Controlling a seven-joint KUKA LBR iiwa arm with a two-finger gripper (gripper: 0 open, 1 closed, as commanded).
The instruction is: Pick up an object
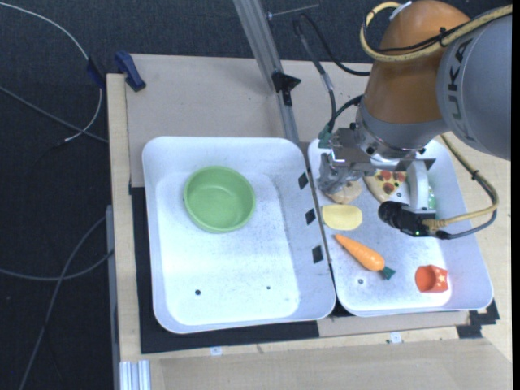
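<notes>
Bins of white plastic sit side by side on the surface point(211, 96), and nearly all the objects crowd into the right bin point(366, 292). The claw point(335, 177) hangs low over that bin's upper left corner, close to the wall shared with the left bin point(227, 279). Whether it is open or closed cannot be told from this angle, and nothing can be seen gripped in it.

Directly below it lies a tan lump point(348, 192), partly covered by the claw's metal body. A yellow piece point(341, 216) lies just beside the lump on the near side. A carrot point(360, 253) lies nearer still, slanting, with its green end toward the bin's middle. A flat pale piece with red spots point(388, 185) lies to the right of the lump, half hidden under the wrist. A red piece point(431, 278) sits apart in the near right corner.

The grey and orange arm point(406, 63) covers the bin's far side. A slanted metal pole point(256, 39) comes down just behind the bins' shared wall.

A green bowl point(218, 199) stands alone in the left bin, well apart from the claw.
</notes>
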